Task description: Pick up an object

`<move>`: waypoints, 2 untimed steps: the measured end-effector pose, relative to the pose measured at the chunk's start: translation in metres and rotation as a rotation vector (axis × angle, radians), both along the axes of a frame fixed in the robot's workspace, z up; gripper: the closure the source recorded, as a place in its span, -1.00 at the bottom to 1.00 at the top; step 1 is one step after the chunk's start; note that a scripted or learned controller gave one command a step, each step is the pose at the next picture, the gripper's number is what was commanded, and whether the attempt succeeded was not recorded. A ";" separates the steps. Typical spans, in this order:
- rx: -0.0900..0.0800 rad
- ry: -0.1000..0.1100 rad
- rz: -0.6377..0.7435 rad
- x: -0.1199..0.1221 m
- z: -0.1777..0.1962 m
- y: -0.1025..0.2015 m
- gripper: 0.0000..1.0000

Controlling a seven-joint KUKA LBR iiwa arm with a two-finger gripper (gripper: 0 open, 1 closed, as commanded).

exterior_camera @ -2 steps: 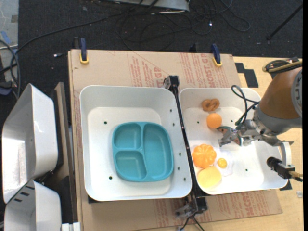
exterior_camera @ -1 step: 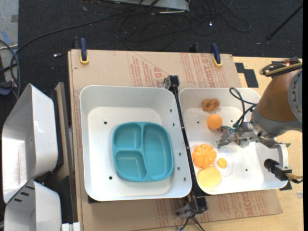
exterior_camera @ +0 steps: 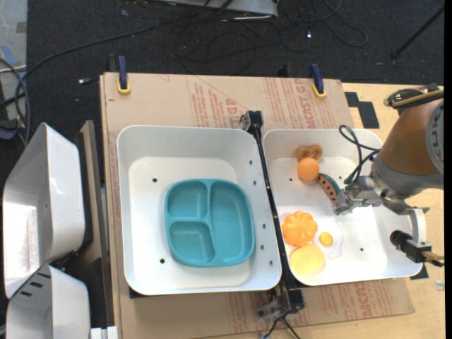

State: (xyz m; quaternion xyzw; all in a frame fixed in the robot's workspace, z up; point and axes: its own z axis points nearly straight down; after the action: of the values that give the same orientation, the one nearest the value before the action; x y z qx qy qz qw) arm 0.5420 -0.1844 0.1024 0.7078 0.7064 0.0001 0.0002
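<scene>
Left bin (exterior_camera: pixel 134 210): a teal divided plate (exterior_camera: pixel 210 222) is held in it.
Right bin (exterior_camera: pixel 367 256): an orange ball (exterior_camera: pixel 308 169), a brown pretzel-like piece (exterior_camera: pixel 308 151), a striped slice (exterior_camera: pixel 327 186), a small pumpkin (exterior_camera: pixel 299 228), a fried egg (exterior_camera: pixel 326 241) and a yellow round (exterior_camera: pixel 308 260) are spread across it.
Tool (exterior_camera: pixel 344 202): it is lowered at the striped slice's lower end; its opening cannot be told, and nothing is seen held.
Risk: the thin, flat slice may be nudged aside or missed, probably because little height is offered above the bin floor.
Second risk: the ball may be knocked and rolled if the approach drifts towards it.
</scene>
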 end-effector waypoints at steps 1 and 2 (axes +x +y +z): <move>-0.001 -0.003 0.005 0.004 0.044 0.006 1.00; -0.002 -0.004 0.002 -0.002 0.091 0.001 1.00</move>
State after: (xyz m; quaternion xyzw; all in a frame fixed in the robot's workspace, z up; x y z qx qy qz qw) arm 0.5396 -0.1835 0.1934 0.7071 0.7071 0.0008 0.0022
